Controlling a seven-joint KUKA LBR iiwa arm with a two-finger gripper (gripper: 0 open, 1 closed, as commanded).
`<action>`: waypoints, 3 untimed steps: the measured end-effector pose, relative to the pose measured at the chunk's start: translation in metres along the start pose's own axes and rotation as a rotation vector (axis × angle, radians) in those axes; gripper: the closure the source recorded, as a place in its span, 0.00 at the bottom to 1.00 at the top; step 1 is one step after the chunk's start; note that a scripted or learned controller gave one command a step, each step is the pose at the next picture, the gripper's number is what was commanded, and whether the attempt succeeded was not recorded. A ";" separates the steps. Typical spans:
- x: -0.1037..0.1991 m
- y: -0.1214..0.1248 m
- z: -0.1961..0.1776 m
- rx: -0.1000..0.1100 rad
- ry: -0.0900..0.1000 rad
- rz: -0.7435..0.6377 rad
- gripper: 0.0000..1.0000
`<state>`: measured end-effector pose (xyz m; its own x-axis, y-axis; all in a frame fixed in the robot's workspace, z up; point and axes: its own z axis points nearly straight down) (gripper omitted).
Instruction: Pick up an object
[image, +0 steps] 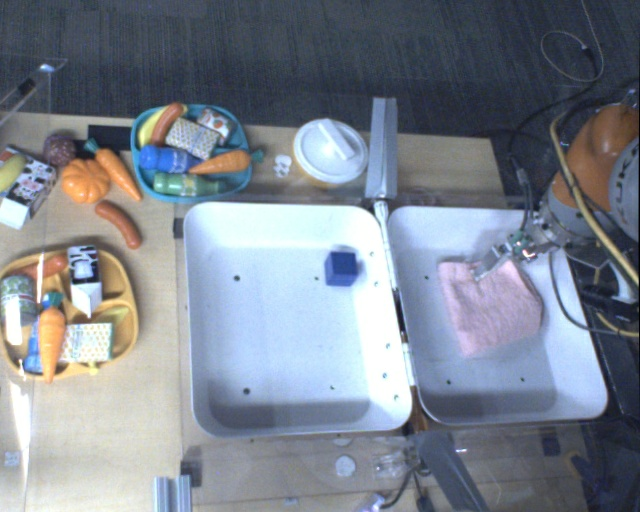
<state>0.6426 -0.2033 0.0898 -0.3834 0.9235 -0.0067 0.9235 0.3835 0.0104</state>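
A small blue cube (342, 267) lies in the left bin (250, 400), toward its upper right. A pink cloth (490, 307) lies flat in the right bin (560, 395), at about its middle. My gripper (492, 261) reaches in from the right and sits low over the cloth's upper edge, its tip at or just above the fabric. Nothing can be seen lifted off the bin floor.
Left of the bins, a blue bowl (190, 150) and a yellow tray (70, 315) hold toy food, with loose toy vegetables (95, 180) between them. A white lidded cup (330, 150) stands behind the left bin. Cables (590, 290) hang over the right bin's right rim.
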 end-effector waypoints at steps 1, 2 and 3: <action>0.117 0.008 -0.001 -0.003 0.003 -0.018 0.00; 0.116 0.010 -0.013 -0.010 0.000 -0.019 1.00; 0.116 0.010 -0.013 -0.010 0.000 -0.019 0.00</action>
<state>0.6071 -0.0920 0.1024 -0.4007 0.9162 -0.0071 0.9160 0.4008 0.0201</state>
